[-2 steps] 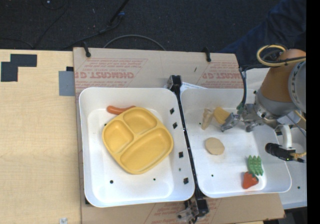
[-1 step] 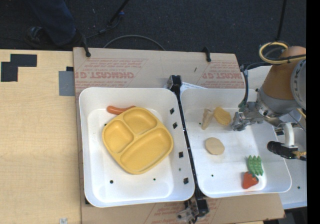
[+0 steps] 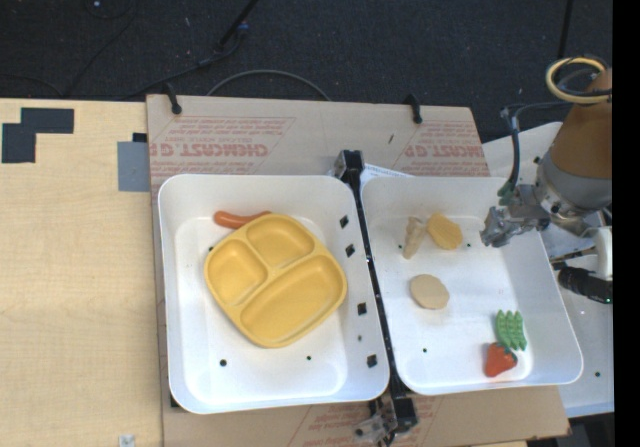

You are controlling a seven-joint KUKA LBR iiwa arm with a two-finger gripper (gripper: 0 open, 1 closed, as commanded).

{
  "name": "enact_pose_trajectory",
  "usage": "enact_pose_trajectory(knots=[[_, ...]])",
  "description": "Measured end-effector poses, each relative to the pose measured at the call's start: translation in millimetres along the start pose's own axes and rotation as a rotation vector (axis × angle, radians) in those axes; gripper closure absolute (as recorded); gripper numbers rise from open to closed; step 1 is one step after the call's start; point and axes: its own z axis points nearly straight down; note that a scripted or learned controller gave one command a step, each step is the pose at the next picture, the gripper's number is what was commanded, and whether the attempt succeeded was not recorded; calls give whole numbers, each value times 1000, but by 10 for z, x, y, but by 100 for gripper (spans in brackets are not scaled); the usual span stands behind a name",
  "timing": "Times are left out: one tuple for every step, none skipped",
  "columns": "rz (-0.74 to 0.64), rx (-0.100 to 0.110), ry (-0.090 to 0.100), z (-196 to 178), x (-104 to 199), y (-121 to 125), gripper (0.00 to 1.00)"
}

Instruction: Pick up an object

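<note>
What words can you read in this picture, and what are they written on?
"CHEMCAST G P" in red, upside down and partly blurred, repeated on the brown paper sheet behind the white bins.
More red print on that sheet at the front edge, too blurred to read.
No words on the yellow tray or the toy food.

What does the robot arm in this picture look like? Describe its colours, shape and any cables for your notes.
The arm enters from the right as a rounded body with an orange band above a grey wrist section. A pale yellowish ring sits at its top. Dark cables run along the wrist down to a small grey metal gripper, and another black cable trails beside it.
</note>
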Motion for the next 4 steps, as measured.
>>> enact_pose_trajectory(knots=[[-5, 0, 0, -535, -8, 11, 100], [-9, 4, 3, -658, 519, 27, 100], [-9, 4, 3, -757, 1027, 74, 100], [-9, 5, 3, -714, 1580, 189, 100]])
